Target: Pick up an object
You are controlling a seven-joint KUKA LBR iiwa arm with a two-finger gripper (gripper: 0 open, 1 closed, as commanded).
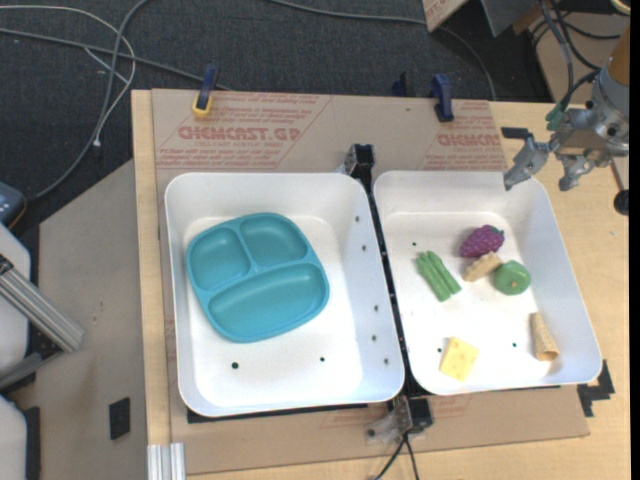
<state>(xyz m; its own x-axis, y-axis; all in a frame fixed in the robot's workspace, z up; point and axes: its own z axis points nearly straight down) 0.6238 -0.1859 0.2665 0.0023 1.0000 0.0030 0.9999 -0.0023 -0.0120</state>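
The fingers (520, 166) are spread wide with nothing between them — the gripper (545, 168) hangs above the right bin's (560, 258) far right corner, the arm cut off at the frame edge. Near that bin's middle lie grapes (482, 240), a partly hidden tan piece (481, 266), an apple (512, 277) and a green stalk (437, 274); cheese (459, 358) and a cone (543, 337) lie by its near edge. The left bin (190, 358) holds a teal plate (259, 275).

Right bin (560, 268): open floor left of the green stalks (437, 275) and above the grapes (482, 240). Grapes, beige piece (481, 266) and green apple (512, 278) cluster tight. Cheese (459, 358) and cone (544, 337) have free room all round.
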